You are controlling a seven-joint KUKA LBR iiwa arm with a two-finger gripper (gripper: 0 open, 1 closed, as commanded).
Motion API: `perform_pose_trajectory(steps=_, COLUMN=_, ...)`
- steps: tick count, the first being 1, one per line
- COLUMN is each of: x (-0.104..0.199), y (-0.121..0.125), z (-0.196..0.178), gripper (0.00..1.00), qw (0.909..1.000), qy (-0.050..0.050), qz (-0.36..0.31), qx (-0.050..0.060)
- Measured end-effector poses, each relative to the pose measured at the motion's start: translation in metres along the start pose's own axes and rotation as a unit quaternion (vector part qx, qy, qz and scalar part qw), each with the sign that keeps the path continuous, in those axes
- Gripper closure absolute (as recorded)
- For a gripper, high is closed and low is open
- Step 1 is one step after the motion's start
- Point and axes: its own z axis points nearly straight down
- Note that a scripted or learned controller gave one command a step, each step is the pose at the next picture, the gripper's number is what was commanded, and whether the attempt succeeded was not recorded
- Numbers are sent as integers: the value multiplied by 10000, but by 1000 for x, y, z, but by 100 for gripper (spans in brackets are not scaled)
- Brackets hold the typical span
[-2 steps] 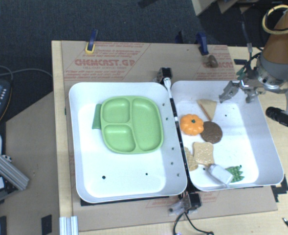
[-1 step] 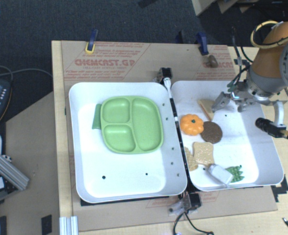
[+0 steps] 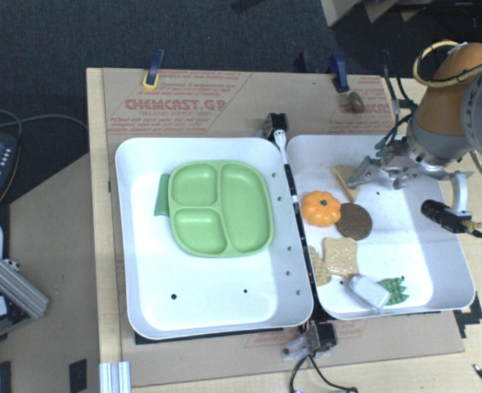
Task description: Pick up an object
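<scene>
Grey arm (image 3: 449,129), orange band (image 3: 461,72), black cable, metal jaws

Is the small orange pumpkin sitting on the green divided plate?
No, the small orange pumpkin lies in the right white bin, while the green divided plate is in the left white bin.

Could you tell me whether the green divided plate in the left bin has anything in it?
Empty. All three compartments of the green divided plate show bare green.

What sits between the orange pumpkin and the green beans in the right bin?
In the camera view, the brown round patty and the tan cracker lie between the pumpkin and the green beans.
</scene>
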Motion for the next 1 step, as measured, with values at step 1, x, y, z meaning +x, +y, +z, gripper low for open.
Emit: perform_pose_trajectory(steps=1, x=1, y=3, z=-14, gripper=100, qw=10000, qy=-10, qz=-10, qx=-49)
